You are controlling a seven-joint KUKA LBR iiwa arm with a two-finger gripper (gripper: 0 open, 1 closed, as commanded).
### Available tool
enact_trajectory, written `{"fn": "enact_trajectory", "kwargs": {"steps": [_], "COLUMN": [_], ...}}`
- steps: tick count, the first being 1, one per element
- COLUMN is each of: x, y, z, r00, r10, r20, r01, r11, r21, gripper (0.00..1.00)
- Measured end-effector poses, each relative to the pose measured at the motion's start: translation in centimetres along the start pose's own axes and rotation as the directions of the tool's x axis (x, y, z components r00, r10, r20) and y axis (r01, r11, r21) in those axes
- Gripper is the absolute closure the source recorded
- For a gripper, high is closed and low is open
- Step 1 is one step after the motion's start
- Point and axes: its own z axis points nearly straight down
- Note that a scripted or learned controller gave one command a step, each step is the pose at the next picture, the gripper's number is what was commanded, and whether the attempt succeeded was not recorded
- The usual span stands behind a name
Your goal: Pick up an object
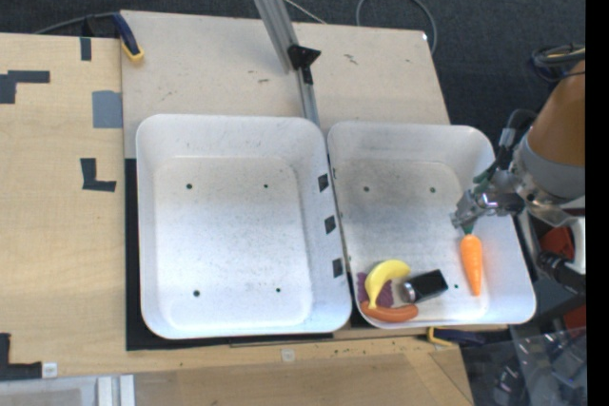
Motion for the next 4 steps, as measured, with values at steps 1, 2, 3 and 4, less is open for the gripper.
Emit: {"fn": "enact_trajectory", "kwargs": {"steps": [1,2,3,4], "x": [-1.0,3.8,8.5,14.1], "y": [0.4,0.1,-1.0,-1.0], "z": [-5.5,-6.0,-5.4,-3.8], "r00": [1.0,1.0,1.0,1.0], "r10": [0.001,-0.004,-0.003,-0.004], "r20": [0.0,-0.004,-0.004,-0.004], "r01": [-0.001,0.004,0.003,0.004], "r11": [1.0,1.0,1.0,1.0], "r21": [0.0,0.005,0.008,0.008], "gripper": [1.0,1.0,1.0,1.0]}}
